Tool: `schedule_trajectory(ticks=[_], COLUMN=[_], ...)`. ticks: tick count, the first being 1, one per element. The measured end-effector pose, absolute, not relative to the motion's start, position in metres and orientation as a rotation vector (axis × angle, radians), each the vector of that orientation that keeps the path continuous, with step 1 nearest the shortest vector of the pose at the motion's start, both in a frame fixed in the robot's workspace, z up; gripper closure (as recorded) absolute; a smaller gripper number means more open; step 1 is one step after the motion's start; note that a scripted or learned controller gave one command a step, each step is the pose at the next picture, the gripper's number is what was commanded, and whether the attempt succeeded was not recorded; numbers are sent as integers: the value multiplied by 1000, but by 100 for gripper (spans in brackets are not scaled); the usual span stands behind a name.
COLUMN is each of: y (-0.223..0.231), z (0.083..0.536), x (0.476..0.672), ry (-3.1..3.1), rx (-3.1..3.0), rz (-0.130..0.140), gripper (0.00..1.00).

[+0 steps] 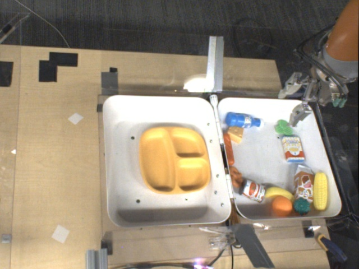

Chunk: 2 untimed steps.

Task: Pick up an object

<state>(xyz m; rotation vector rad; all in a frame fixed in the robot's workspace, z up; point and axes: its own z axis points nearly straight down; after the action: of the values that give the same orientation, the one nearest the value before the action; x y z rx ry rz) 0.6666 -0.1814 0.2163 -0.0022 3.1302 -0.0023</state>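
My gripper (pixel 295 101) hangs over the far right corner of the right bin (pixel 263 150), its fingers spread open with nothing between them. One fingertip (pixel 297 115) sits just above a small green object (pixel 284 128). To the left of that lie a blue bottle (pixel 242 120) and a yellow-orange wedge (pixel 235 134). A small printed carton (pixel 292 148) rests below the green object. Along the bin's near edge are a red can (pixel 253 190), a banana (pixel 277 193), an orange (pixel 282 206), a teal item (pixel 302 206), a brown packet (pixel 303 182) and a corn cob (pixel 320 190).
The left bin (pixel 120 150) holds a yellow divided tray (pixel 173 158). A red, sausage-like piece (pixel 230 153) lies along the right bin's left wall. A metal post (pixel 215 63) stands behind the wall between the bins. The middle of the right bin's floor is bare.
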Motion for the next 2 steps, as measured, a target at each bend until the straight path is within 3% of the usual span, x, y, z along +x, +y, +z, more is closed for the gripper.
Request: schedule_trajectory(ticks=[1, 2], y=[-169, -97], z=[109, 89], x=[669, 631], ry=[3123, 3125], rx=[349, 153], rz=[2, 1], gripper=[0, 0])
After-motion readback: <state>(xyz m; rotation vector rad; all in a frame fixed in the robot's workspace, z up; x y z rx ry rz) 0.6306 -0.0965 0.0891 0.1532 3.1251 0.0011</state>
